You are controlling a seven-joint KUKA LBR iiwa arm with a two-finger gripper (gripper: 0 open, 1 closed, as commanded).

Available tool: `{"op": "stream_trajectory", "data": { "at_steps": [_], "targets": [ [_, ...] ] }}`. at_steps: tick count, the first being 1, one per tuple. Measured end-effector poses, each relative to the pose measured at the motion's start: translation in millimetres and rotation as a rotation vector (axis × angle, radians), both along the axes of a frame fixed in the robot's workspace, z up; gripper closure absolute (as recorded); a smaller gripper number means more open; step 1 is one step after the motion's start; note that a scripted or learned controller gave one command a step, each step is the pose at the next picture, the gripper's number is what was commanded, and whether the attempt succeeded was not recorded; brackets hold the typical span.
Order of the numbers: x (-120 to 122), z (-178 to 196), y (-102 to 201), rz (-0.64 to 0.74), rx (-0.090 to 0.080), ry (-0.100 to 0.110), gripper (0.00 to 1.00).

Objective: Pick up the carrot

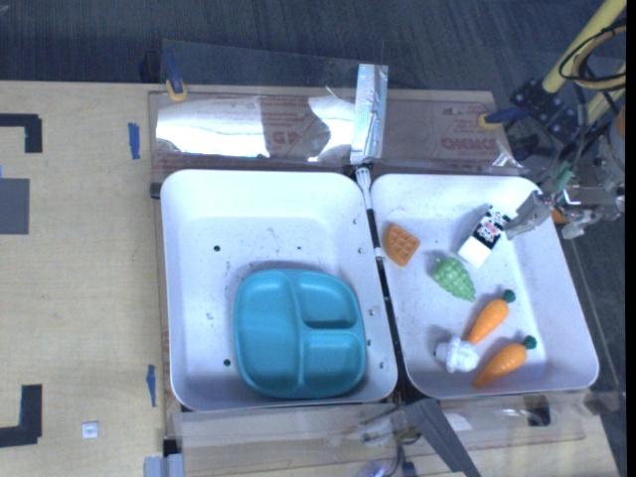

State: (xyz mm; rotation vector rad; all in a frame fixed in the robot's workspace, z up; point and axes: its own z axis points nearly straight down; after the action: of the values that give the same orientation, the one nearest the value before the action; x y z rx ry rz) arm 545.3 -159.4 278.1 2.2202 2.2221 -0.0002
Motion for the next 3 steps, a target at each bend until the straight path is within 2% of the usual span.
{"op": "stream_trajectory", "data": {
  "at_steps": [1, 2, 3],
  "targets": [
    [-45.1, 9.3, -66.0, 0.173, -0.001, 0.0, 0.0],
    [-67.7, -132.7, -60.4, 0.117, 0.004, 0.007, 0.0],
    [-64.6, -189.2, 3.4, 0.012, 0.002, -0.001, 0.0]
  ]
}}
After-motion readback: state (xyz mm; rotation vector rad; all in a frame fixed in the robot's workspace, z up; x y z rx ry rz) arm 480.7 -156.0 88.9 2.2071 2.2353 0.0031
